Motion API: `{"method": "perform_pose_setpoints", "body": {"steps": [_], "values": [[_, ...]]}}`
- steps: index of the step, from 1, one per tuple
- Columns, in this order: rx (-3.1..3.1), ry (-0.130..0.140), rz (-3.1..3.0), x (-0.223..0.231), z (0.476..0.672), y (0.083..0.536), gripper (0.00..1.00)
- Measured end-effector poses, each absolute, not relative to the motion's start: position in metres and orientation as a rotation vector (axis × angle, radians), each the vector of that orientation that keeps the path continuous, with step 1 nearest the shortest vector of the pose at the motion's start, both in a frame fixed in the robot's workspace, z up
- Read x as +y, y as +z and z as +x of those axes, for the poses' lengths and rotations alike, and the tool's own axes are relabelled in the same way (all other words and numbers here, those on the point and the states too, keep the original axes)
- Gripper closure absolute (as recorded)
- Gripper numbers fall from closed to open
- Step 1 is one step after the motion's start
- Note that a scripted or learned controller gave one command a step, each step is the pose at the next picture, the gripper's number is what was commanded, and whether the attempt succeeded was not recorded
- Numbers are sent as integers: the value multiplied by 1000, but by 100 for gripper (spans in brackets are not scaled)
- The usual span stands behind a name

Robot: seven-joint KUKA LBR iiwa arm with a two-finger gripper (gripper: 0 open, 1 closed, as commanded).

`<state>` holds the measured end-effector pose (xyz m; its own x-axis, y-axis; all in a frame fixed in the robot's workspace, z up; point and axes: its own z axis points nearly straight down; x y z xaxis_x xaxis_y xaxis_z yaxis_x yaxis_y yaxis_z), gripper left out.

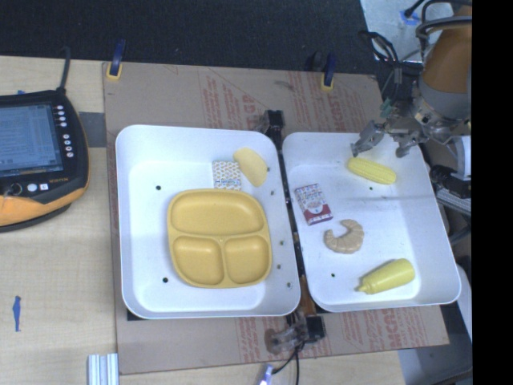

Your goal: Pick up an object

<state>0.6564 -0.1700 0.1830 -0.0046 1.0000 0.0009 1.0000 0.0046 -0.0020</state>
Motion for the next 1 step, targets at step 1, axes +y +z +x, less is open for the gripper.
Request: {"method": "perform_pose_setpoints", "body": {"steps": [1], "values": [[-2223,5,-2216,-193,656,134,0]]}}
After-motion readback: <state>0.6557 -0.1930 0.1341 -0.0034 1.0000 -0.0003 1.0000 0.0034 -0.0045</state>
